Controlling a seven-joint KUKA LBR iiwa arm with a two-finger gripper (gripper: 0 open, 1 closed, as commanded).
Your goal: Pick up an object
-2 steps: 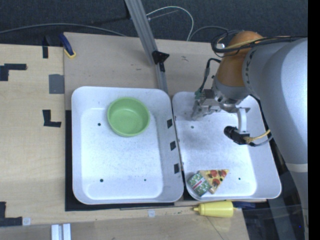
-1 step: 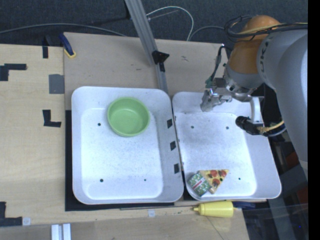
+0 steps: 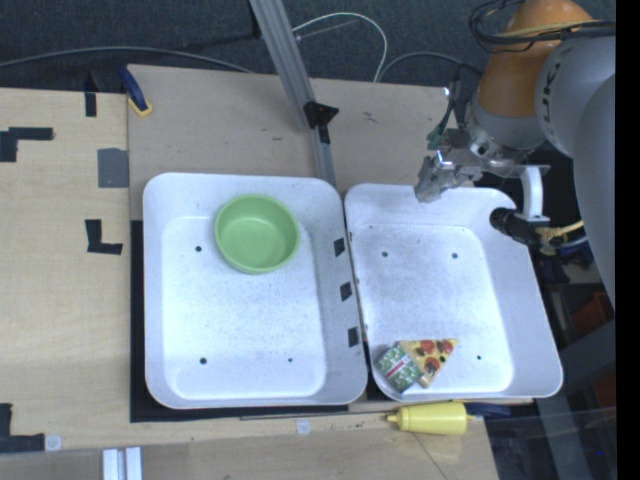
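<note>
A green bowl (image 3: 257, 233) sits in the upper part of the left bin (image 3: 170, 298). In the right bin (image 3: 520, 318), a small colourful packet (image 3: 412, 359) with green, red and yellow print lies at the front left corner. A yellow bottle (image 3: 433, 418) lies on its side just outside the right bin's front edge. My gripper (image 3: 433, 182) hangs over the back rim of the right bin, far from the packet, with nothing seen between its fingers.
A grey pole (image 3: 290, 63) slants down from the top to the gap between the bins. Cables (image 3: 350, 38) loop behind the bench. The arm's orange band (image 3: 520, 68) and grey body (image 3: 590, 98) take up the upper right corner.
</note>
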